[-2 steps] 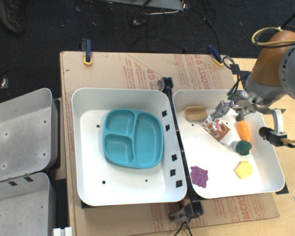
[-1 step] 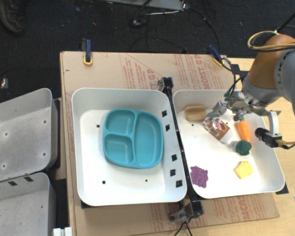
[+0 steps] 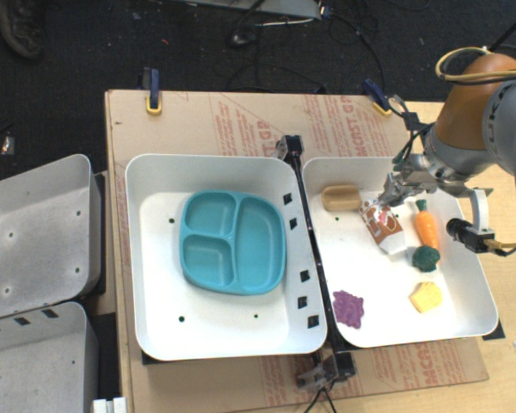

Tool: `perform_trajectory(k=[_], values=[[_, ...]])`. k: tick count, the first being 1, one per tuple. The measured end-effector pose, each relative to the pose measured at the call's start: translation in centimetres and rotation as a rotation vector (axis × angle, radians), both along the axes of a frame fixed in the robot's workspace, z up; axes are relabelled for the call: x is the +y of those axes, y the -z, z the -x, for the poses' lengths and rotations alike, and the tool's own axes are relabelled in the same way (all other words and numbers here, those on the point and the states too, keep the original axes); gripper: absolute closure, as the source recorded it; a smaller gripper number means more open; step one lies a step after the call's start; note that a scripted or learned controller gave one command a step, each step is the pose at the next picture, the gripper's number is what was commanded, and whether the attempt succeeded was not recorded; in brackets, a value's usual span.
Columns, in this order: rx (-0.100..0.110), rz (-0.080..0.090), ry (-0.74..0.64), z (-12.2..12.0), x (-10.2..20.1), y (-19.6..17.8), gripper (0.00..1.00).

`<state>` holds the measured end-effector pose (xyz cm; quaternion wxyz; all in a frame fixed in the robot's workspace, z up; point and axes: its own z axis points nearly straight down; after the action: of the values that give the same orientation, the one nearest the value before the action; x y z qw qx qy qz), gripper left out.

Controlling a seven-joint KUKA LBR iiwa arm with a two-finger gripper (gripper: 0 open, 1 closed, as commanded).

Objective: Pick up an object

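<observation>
- Over the right bin, the hand hangs at the upper edge of a small red-and-white carton; whether it is open or closed cannot be told, and nothing is seen gripped in it.
- Candidate objects, all in the right bin: the carton, lying tilted just below the hand; a tan rounded block to its left; an orange carrot with a green tip just beside the carton on the right; a dark green lump below the carrot; a yellow wedge; a knobbly purple cluster near the divider.
- Left bin: holds a smooth teal plate with three compartments.
- Risk, judged: the carton's flat, slick-looking faces could slip from a corner grip, and its tilt favours a glancing contact.
- Risk, judged: the carrot lies so near that closing could nudge it or catch both items.
- Risk, judged: the bin's smooth white floor would let a pushed item slide away.
</observation>
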<state>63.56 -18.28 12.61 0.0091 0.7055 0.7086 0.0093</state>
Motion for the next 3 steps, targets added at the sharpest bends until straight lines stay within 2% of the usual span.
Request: perform_trajectory(k=[1,2,3], values=[[0.019,0.003,0.001,-0.9,0.1,-6.2,1.0],[0.019,0.002,0.0,-1.5,1.0,-11.9,1.0],[0.023,0.001,0.001,-1.6,1.0,-13.7,1.0]])
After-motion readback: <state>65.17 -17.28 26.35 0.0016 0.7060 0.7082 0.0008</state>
